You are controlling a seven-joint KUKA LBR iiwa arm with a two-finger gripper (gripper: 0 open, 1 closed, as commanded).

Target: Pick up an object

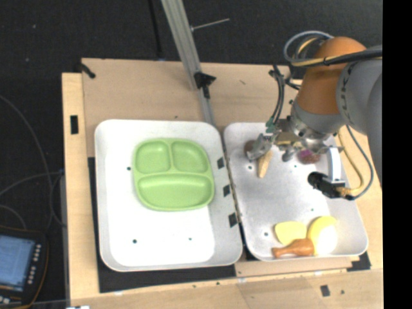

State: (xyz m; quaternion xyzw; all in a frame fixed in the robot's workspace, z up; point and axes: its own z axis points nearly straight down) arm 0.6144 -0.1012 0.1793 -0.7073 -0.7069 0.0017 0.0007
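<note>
As the arm [335, 89] reaches in from the right, these lines give the scene.
Arm pose: its grey body enters at the far right, the orange band bends over the far part of the right bin [283, 205], and the wrist points down and left.
Cables: dark loops hang round the wrist and trail down its right side.
Gripper: the gripper [262, 154] sits low over the far left part of the right bin, close to the bin floor.
Fingers: a tan, tapered piece [263, 167] pokes down below the grey tip; whether it is a finger or a held thing I cannot tell, so how the grip stands I cannot tell either.
Purple thing: a small purplish object [308, 153] shows just under the wrist, right of the gripper, mostly hidden.
Yellow things: a flat yellow piece [289, 231] and a rounder yellow and white one [324, 232] lie at the near right of the right bin, just beside each other, well apart from the gripper.
Orange thing: a long orange-brown object [293, 250] lies by the near rim, touching the yellow ones.
Left bin: the left bin [161, 243] bears a green divided plate [172, 174] in its far half.
Bench: the bench [141, 89] carries both bins side by side.
</note>
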